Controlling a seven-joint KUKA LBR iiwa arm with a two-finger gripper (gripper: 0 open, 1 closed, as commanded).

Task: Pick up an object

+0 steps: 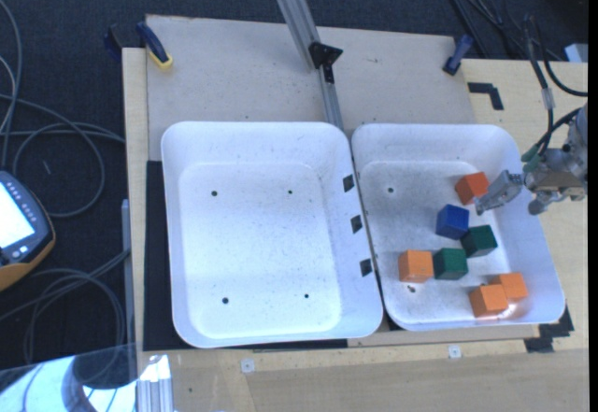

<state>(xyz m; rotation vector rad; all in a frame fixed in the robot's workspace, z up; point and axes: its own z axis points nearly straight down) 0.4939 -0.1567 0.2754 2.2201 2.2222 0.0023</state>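
The right bin (425, 133) holds several small blocks. An orange block (472, 186) lies near its far right, with a blue block (453, 220) and a dark green block (480, 240) just below it. A green block (450, 262) touches an orange block (416, 265) at its left. Two more orange blocks (489, 300) (512, 286) sit together in the near right corner. My gripper (518, 198) hangs over the bin's right rim, just right of the top orange block. Its fingers (495, 194) stand apart with nothing between them.
The left bin (252, 233) lies beside the right one, with a ridge and black clips (356, 223) between them. A slanted metal bar (297, 8) rises behind the bins. Cables run along the floor at left and top right.
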